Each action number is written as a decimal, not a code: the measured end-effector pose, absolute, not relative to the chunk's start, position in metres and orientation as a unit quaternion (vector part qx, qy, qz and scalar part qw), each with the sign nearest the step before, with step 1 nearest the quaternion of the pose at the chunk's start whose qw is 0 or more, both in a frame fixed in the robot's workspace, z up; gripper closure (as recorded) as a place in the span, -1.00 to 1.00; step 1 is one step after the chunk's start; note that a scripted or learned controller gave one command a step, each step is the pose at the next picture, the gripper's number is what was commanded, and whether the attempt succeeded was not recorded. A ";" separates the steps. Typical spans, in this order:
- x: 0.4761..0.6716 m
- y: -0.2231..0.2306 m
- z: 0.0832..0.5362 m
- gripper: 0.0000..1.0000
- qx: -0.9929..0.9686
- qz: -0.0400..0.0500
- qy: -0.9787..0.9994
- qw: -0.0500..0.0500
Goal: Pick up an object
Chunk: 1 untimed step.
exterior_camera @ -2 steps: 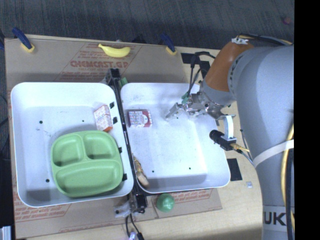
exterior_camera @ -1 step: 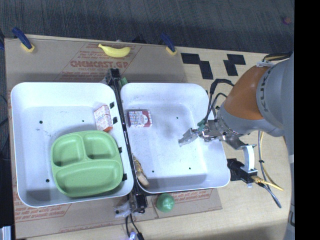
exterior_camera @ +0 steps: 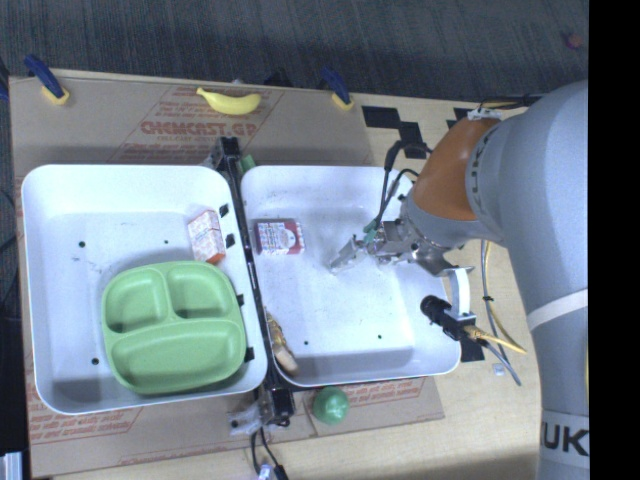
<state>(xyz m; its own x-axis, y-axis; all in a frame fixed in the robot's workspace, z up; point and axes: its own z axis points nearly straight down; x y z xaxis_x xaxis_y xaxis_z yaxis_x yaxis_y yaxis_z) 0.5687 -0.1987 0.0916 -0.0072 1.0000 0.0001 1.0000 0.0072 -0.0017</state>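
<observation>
reaching in from the right of the frame, the arm [exterior_camera: 520,208] carries its gripper [exterior_camera: 345,256] low over the middle of the right bin [exterior_camera: 400,358], and we cannot tell how it is set, since it reads as a pale blur against the white floor. nothing shows in its grasp.

the nearest candidate, as we judge it, is the small red and white packet [exterior_camera: 278,236], lying flat in the upper left part of the right bin, a little to the left of the gripper and slightly above it in the frame. a second packet [exterior_camera: 205,236] lies just across the divider in the left bin [exterior_camera: 40,268], above the green divided plate [exterior_camera: 175,326]. a tan object [exterior_camera: 281,348] rests at the lower left corner of the right bin, against the wall.

to do this step well, we would centre over the red and white packet before descending and keep clear of the bin wall on its left. the packet looks thin and flat, so we would come down squarely and press close to the floor, or the grasp may slide over it.

outside the bins, a yellow banana [exterior_camera: 229,99] lies at the top of the frame and a green ball [exterior_camera: 330,404] at the bottom.
</observation>
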 end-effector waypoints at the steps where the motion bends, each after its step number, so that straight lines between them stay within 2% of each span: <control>1: 0.476 -0.208 0.138 -1.00 -0.705 0.001 -0.709 0.001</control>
<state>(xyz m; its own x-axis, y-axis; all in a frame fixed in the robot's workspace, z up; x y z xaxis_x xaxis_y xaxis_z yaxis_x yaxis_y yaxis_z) 0.4761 -0.2076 0.1384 -0.0054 1.0000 0.0006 1.0000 0.0054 -0.0027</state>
